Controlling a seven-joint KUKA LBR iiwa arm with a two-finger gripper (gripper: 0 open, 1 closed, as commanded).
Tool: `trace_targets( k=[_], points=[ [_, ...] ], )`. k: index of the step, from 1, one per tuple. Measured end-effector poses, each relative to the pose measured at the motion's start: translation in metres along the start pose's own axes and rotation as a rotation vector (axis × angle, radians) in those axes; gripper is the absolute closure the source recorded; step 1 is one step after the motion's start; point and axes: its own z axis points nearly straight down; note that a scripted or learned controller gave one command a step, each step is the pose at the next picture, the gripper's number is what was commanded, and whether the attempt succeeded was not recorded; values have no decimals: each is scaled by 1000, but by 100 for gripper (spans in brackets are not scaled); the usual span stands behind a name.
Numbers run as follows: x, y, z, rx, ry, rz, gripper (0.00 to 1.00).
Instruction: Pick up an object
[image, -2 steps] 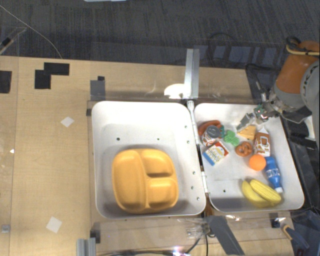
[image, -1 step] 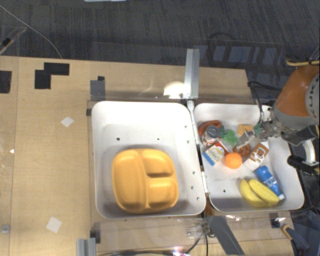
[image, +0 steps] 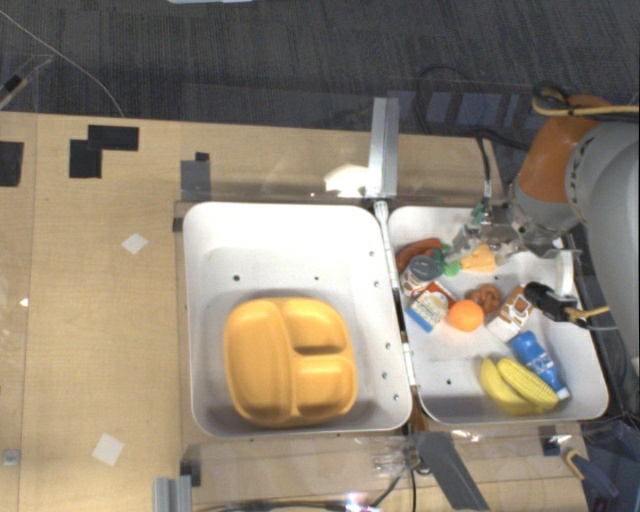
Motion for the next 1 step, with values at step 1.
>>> trace_targets(
  k=[1],
  points=[
    [0,4,-16,-12,-5,-8,100]
  ],
)
